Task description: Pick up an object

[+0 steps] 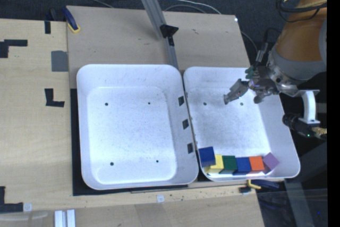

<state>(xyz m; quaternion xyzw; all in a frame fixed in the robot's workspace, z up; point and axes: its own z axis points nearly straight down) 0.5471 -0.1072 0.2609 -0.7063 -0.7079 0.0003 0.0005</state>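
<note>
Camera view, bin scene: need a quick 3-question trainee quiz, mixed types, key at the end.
1. True or false: the coloured blocks lie in a row along the near edge of the right bin.
2. Multiple choice: where does the pincer sit? A) above the left bin B) above the right bin's far half, apart from the blocks C) touching the purple block
3. Fill in: the block at the row's left end, stacked on a yellow block, is ____.

Key: 1 true; 2 B; 3 blue.
</note>
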